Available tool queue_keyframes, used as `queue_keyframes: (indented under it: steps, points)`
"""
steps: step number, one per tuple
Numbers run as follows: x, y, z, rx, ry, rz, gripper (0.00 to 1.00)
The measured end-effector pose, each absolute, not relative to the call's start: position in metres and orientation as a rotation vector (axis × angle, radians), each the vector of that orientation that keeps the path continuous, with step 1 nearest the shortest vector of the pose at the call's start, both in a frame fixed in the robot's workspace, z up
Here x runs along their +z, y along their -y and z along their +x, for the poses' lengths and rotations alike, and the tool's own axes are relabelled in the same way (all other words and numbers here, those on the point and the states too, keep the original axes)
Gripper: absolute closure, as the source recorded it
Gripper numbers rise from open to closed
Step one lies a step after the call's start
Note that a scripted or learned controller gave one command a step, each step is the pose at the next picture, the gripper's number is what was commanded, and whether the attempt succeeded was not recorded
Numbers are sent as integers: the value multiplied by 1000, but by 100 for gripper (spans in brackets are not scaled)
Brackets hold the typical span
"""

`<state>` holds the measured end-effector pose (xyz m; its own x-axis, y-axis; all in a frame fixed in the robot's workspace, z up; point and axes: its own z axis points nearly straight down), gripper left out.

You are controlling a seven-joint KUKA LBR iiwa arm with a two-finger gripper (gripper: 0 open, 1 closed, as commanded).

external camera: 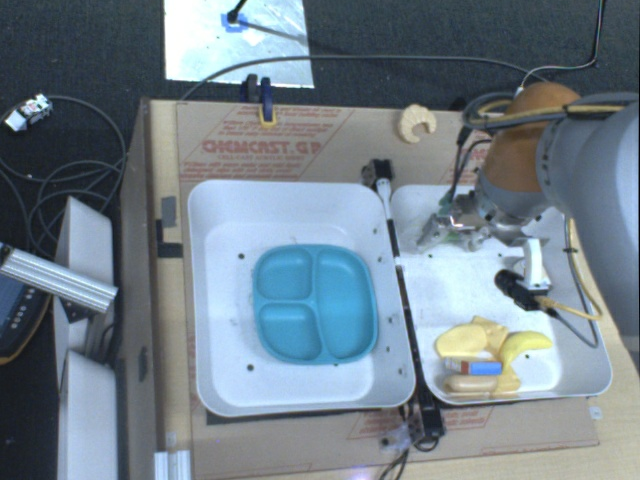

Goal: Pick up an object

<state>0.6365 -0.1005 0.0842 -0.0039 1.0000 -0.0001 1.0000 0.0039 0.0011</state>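
Yellow toy pile (pixel 487 358) sits toward the near edge of the right bin (pixel 590 378), well apart from the end effector (pixel 455 226) at the far end; can't tell its grip state.

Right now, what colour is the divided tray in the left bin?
Light blue, with three compartments. The divided tray shows best in the camera view, inside the left bin.

A blue divided plate (pixel 314 303) is seen in the left white bin (pixel 215 228). A beige croissant-shaped item (pixel 417 122) is found on the brown board (pixel 280 138) beyond the bins. A shiny sheet (pixel 236 26) is laid farther off.
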Motion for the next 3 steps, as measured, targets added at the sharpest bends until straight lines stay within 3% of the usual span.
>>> queue_keyframes:
  steps: [1, 3]
  points:
    - [79, 113, 658, -46, -2251, 2262, 0]
    - [79, 118, 658, -45, -2250, 2262, 0]
